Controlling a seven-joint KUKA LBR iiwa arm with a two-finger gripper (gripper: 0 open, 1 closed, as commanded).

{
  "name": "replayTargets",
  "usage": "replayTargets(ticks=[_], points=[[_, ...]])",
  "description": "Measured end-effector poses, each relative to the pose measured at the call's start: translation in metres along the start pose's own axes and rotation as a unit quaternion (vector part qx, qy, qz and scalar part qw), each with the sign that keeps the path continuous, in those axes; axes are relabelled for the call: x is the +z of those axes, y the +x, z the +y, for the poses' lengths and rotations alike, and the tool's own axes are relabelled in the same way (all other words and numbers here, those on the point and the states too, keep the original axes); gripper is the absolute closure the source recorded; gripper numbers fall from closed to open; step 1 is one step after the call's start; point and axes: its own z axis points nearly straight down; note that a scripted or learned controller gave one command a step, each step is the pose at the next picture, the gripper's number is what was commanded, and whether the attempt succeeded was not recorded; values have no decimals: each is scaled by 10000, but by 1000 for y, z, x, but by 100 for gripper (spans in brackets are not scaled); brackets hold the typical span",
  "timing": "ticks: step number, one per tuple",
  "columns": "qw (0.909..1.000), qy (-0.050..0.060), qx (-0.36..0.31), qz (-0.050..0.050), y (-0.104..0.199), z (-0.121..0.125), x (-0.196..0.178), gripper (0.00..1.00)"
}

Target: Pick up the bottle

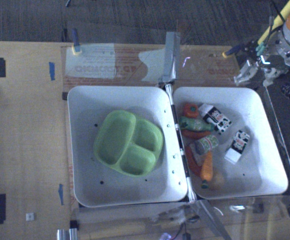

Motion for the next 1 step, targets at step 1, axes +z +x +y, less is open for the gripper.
replayTargets(ticks=[1], points=[[9999,4,-141,3,66,-43,111,0]])
